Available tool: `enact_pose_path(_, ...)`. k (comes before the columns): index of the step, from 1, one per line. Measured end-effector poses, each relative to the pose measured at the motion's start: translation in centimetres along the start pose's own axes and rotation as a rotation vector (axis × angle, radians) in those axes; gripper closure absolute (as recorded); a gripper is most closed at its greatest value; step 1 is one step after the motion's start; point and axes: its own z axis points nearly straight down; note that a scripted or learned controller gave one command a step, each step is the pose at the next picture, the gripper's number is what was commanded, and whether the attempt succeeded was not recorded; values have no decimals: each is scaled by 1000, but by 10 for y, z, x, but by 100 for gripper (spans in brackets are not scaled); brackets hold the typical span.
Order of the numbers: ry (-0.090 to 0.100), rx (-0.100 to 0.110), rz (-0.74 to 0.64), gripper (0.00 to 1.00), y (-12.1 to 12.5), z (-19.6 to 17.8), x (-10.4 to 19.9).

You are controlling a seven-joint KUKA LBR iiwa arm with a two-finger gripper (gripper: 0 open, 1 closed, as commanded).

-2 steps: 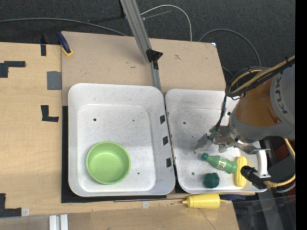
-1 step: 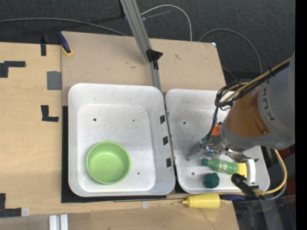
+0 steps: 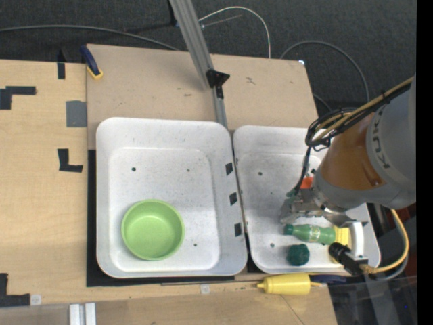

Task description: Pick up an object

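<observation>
Far left of the gripper [image 3: 295,210], in the left bin [image 3: 108,181], sits a lime-green bowl [image 3: 153,230]. It is upright, mouth up, in that bin's near-left part, well apart from the gripper.

Up and left of the gripper, beyond both bins, a blue-and-yellow clamp [image 3: 93,63] lies on the bench board [image 3: 149,80]. A grey metal pole [image 3: 193,36] slants down twd the gap btwn the two bins, ending by their far rims.

The gripper is low in the right bin [image 3: 264,147], approx. mid-bin and a bit twd the near half. The arm [image 3: 345,161], grey w/ an orange band, comes in from the right and covers the bin's right part. Can't tell whether the gripper is wide or closed, or whether it holds anything — the wrist blocks that spot.

Just above-right of the gripper a small orange-red bit [image 3: 308,180] shows against the arm; too small to id.

Just below the gripper, a green plastic bottle [image 3: 311,233] lies on its side, narrow end to the left. It is close to or touching the gripper tip — can't tell which. Below that, a dark green roundish lump [image 3: 297,254] rests on the bin floor, just beside the bottle and near the front rim.

Further below the gripper, outside the bin at the bench's front edge, a yellow handle-like item [image 3: 287,284] lies lengthwise.
</observation>
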Motion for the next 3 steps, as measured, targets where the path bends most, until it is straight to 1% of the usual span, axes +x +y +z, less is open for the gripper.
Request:
enact_pose_path(1, -2, -9, 0, 100, 1, -63, 1)
enact_pose_path(2, -2, -8, 0, 100, 3, -104, 3)
enact_pose_path(3, -3, -9, 0, 100, 3, -157, 3)
